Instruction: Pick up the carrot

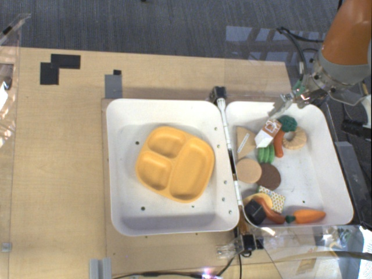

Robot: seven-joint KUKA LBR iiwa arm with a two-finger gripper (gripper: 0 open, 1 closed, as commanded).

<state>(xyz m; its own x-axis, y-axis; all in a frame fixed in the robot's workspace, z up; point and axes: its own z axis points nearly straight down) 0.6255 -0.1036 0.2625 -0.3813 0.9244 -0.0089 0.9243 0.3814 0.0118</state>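
Your carrot (pixel 308 216) lies flat near the front edge of the right bin (pixel 331 179), orange body pointing right and its darker end tucked toward a black cup-like piece (pixel 256 213) in the front-left corner, so one end is crowded while the other has bare floor beside it. A second orange, carrot-like stick (pixel 279 143) sits further back, leaning among the green pieces (pixel 266 154) and a small carton (pixel 268 133); you may want to decide which of the two the program is meant to take, since the arm (pixel 347 34) hangs over the back of that bin, much nearer the stick. The end effector (pixel 289 100) is poised at the bin's rear rim, well apart from the front carrot, and I cannot tell whether it is released or clenched: it is small, blurred and mixed with cables there. Nothing is visibly held. The left bin (pixel 122 173) carries just a yellow divided tray (pixel 174 163), left clear of the work. The toys overlap, so the round brown discs (pixel 258 173) hide whatever is beneath them.
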